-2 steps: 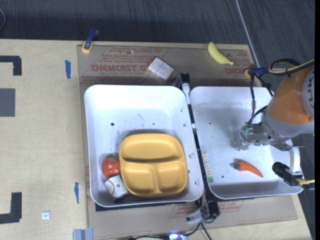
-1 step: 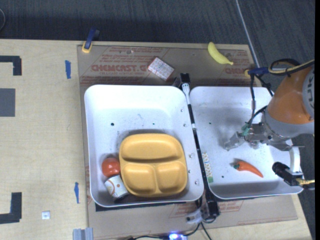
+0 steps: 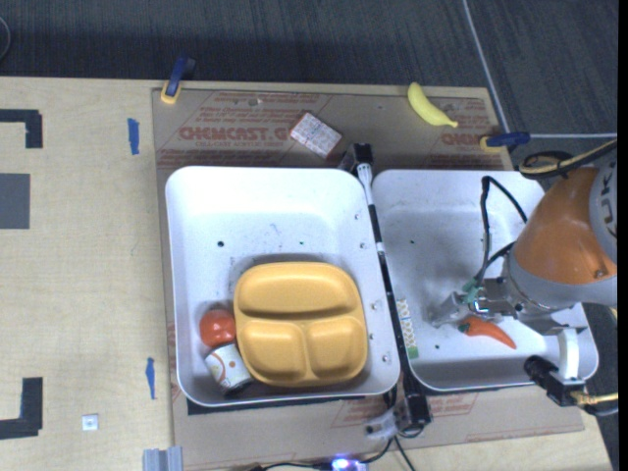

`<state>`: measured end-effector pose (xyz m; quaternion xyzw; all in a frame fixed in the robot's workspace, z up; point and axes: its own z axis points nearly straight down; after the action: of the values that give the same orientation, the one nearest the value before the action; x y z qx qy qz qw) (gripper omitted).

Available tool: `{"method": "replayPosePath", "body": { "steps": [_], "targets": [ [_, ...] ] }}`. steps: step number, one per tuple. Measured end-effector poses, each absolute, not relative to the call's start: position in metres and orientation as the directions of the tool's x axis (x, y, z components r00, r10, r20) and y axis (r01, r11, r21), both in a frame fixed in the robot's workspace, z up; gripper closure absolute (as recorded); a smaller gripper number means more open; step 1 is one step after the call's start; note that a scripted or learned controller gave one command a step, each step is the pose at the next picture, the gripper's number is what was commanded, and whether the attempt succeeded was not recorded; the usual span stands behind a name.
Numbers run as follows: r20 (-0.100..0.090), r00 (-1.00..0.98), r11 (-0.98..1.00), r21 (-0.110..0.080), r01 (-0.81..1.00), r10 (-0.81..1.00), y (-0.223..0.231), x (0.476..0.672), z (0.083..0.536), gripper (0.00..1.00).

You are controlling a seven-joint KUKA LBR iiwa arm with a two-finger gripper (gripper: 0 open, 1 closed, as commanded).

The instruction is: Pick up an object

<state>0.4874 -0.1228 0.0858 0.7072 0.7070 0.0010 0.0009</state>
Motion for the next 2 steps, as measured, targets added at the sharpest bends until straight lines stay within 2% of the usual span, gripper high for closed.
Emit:
{"method": "replayPosePath", "body": {
  "steps": [1,2],
  "targets": [
    [-0.001,0.000,0.000,0.007,1.000,1.000,-0.1226,0.4890,0.0959,1.00],
    [-0.001,0.000,0.000,0.007,1.000,1.000,-0.1226,0.4889,0.0959,0.00]
  ]
}}
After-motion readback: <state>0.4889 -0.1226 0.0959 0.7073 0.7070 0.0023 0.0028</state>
